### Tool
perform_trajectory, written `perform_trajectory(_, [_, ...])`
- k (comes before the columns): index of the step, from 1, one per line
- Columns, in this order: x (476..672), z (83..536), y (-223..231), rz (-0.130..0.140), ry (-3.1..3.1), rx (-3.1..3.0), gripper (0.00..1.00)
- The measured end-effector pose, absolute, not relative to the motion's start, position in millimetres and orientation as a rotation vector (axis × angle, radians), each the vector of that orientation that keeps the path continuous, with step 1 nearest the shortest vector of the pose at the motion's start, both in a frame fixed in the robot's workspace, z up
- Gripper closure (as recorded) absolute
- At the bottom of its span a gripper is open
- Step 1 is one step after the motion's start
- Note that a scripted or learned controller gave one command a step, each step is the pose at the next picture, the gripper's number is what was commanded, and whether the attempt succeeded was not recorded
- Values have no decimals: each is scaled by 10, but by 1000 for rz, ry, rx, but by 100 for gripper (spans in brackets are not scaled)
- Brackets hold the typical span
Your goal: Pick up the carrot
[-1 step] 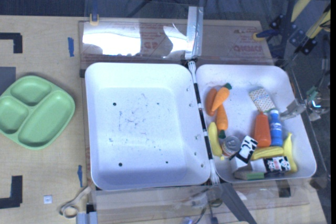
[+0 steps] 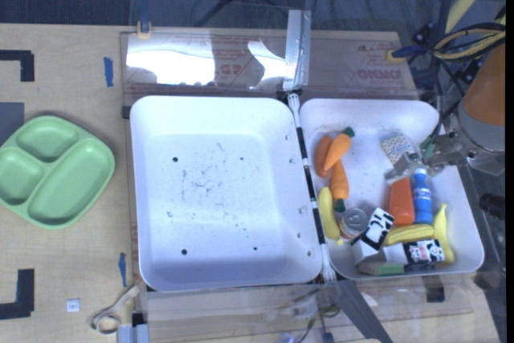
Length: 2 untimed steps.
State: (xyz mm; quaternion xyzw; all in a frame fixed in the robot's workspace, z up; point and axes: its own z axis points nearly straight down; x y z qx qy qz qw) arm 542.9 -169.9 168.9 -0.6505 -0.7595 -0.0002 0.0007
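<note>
On the far left of the bench lay a green divided plate [image 2: 53, 170], its three compartments facing up, well apart from the bins. Next came the left bin [image 2: 152, 124], a shallow white tray with faint blue scribbles across its floor and a few dark dots. Behind it stood a clear plastic screen [image 2: 210, 44] catching a bright glare. Near the front left corner of that bin, a small loop of tan cord [image 2: 111, 316] rested on the wood.

The right bin [image 2: 365, 110] touched the left one along a shared edge. The carrot [image 2: 337, 149] lay in its rear left part, tilted, with its green top pointing toward the back and its tip resting against a rounder orange piece [image 2: 323, 157] just beside it. Another orange piece [image 2: 340, 181] lay just in front of those two. A yellow banana [image 2: 325, 213] ran along the bin's left wall, and a small round tin [image 2: 353, 219] sat just beside it. Further right I saw a black and white box [image 2: 376, 227], an orange block [image 2: 401, 201], a blue bottle [image 2: 422, 195] with a white cap, and a second yellow piece [image 2: 414, 234] toward the front.

My gripper [image 2: 426, 153] hung over the right bin's rear right part, above the bottle and well apart from the carrot. I could not tell how it was set, and nothing showed in its grasp.
</note>
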Motion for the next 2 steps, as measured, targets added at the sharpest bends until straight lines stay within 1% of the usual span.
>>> perform_trajectory(1, [5393,2042,-1401,-2,-2304,-2139,0])
perform_trajectory(2, [5526,1844,-735,0,-2379,-2049,0])
